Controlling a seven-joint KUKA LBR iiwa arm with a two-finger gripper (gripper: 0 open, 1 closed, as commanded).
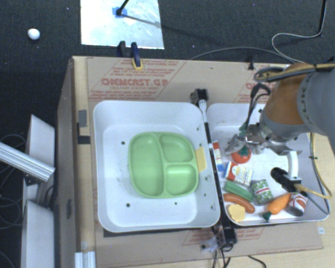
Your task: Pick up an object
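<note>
1. Clutter packs the near end of the right bin (226, 116). A toy carrot (279, 204) lies at 5 o'clock of the bin's middle. A toy sausage (240, 201) and a green vegetable toy (238, 189) lie at 7 o'clock, close together.
2. Beyond these sit a green-and-white box (261, 190) and a yellow-and-white packet (243, 175), just beside each other.
3. The likeliest target, in my judgement, is the red tomato-like toy (241, 155). It lies at 6 o'clock of the gripper (243, 144), directly against it. It is round with no long axis, so wrist angle should matter little.
4. Whether the gripper is spread or closed cannot be told, and no hold on the toy is evident.
5. Margins:
   - The wall between the bins is near at 9 o'clock of the toy.
   - The packet crowds it at 6 o'clock.
   - The bin floor at 12 o'clock is bare, which leaves room to work.
6. The left bin (114, 127), farther out at 9 o'clock, carries a green divided plate (162, 165), well apart.
</note>
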